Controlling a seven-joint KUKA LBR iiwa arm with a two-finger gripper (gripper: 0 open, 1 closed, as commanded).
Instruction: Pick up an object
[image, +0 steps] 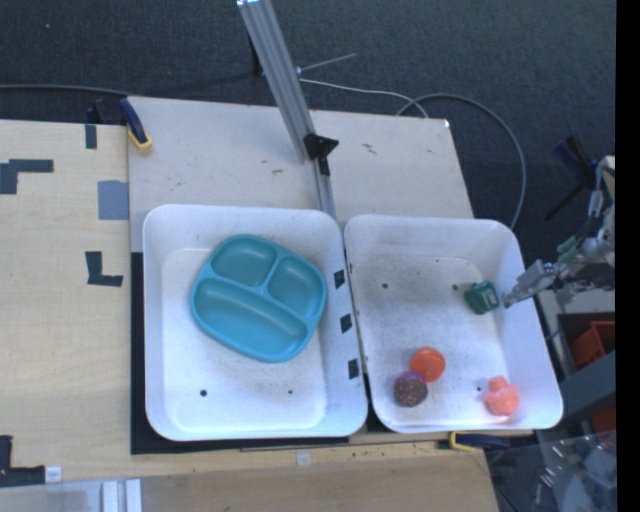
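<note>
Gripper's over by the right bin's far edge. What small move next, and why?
Probably ease the gripper a little further in and down onto the green block. It sits right beside that block near the right bin's right wall, while the orange ball, dark ball and pink toy lie further off.

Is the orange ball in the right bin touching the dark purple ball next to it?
Cannot tell. In the camera view the orange ball and the dark purple ball sit edge to edge, with no plain gap or contact visible.
</note>
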